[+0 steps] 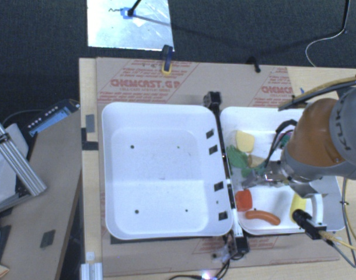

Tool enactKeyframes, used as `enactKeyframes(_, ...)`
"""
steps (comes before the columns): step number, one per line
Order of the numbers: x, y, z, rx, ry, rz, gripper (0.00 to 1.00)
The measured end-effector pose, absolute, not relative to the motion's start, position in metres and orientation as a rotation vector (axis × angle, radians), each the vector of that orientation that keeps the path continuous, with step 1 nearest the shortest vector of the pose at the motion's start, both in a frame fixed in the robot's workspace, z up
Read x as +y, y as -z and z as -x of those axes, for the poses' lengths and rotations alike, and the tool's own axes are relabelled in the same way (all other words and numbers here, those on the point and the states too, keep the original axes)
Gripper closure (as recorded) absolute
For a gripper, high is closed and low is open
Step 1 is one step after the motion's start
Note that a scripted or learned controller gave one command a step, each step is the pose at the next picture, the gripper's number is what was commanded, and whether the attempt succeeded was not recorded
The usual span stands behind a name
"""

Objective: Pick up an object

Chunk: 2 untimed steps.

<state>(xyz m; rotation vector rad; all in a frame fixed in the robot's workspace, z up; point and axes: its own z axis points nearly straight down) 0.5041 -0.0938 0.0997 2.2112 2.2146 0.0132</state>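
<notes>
Nearest the camera, an orange sausage (263, 216) and a red block (243, 199) are lying in the right bin (265, 116). Just beyond them, my pincer (252, 178) is reaching low over a green piece (237, 157); I cannot tell how far it is opening or whether it is touching anything. Farther back, a pale yellow block (244, 140) is sitting.

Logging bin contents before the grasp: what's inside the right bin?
In the right bin: a pale yellow piece, a green item, a red piece, an orange sausage-shaped item. The arm covers the bin's right part, so anything there is hidden.
</notes>
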Motion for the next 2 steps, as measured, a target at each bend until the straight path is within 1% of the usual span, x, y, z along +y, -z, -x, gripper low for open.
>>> enactKeyframes(1, -0.088, -0.088, -0.561, 2.225, -0.006, -2.211, 0.0)
enactKeyframes(2, -0.129, -0.084, -0.483, 2.218, 0.006, -2.23, 0.0)
